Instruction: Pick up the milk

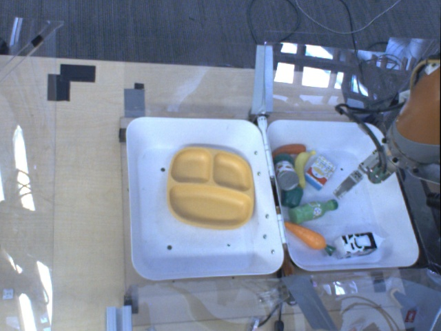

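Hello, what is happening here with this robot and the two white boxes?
A grey robot arm reaches in from the right, and its claw hangs over the right bin. It is meant to pick up the milk carton, which lies on its side near the bin's front edge, apart from the claw. A carrot, a green bottle, a can and a banana lie nearby. The left bin holds a yellow tray.

Tray (210, 187) in left bin (148, 254); right bin (396, 247) crowded along its left wall, carrot (305, 236) beside what seems the milk (357, 244) in front.
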Action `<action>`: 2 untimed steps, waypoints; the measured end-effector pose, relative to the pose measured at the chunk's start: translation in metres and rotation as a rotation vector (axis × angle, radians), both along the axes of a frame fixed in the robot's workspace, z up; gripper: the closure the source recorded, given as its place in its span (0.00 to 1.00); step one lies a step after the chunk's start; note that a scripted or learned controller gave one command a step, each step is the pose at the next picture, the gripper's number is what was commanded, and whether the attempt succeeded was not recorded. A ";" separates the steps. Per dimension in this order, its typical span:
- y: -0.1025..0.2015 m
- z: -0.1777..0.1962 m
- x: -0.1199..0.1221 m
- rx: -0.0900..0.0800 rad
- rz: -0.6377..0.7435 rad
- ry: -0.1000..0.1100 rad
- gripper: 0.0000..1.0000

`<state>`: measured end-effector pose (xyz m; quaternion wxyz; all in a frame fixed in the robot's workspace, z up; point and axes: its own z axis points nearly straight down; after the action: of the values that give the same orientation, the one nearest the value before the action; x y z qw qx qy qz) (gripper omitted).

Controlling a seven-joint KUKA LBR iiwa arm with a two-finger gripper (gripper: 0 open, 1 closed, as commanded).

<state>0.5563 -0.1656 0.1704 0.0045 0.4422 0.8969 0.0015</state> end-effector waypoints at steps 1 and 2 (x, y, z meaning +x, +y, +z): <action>-0.004 0.008 -0.054 -0.002 0.236 0.002 0.00; 0.029 0.175 -0.051 -0.004 0.245 -0.003 0.00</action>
<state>0.5052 -0.1367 0.3452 0.0066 0.3293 0.9442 0.0008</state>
